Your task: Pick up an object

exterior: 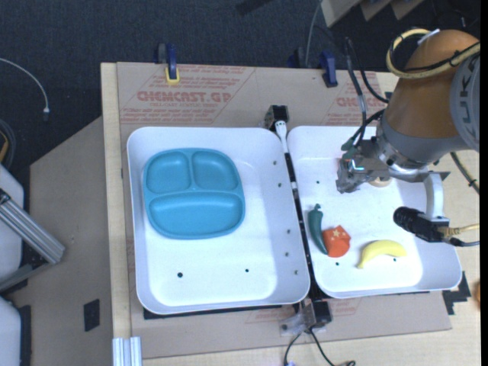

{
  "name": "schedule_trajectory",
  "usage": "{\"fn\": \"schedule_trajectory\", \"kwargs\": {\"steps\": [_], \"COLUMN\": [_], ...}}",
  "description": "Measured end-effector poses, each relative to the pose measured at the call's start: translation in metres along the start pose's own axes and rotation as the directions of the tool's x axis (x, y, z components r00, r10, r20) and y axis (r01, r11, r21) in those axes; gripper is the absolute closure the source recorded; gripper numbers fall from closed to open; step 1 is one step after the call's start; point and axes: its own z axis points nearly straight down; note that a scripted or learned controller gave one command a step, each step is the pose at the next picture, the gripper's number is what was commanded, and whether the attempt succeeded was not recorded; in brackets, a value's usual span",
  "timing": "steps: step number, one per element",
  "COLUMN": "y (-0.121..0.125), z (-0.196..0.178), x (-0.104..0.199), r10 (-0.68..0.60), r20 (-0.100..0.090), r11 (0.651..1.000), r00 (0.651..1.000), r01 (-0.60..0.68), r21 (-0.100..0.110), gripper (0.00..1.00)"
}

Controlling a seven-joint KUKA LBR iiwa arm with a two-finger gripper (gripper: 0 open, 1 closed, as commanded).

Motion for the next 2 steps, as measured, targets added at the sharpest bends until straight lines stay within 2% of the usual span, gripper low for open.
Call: {"fn": "schedule_trajectory", "kwargs": {"steps": [1, 2], "y": [0.009, 0.02], "z": [0.008, -0.004], "x": [0.059, 0.112], "r10": [-0.001, -0.001], "r20": [-0.001, -0.001], "r11": [1.0, 1.0], "r00": [1.0, 1.0], "r01": [0.001, 0.001], "r21": [0.001, -0.001], "gripper": [1.0, 1.0]}}
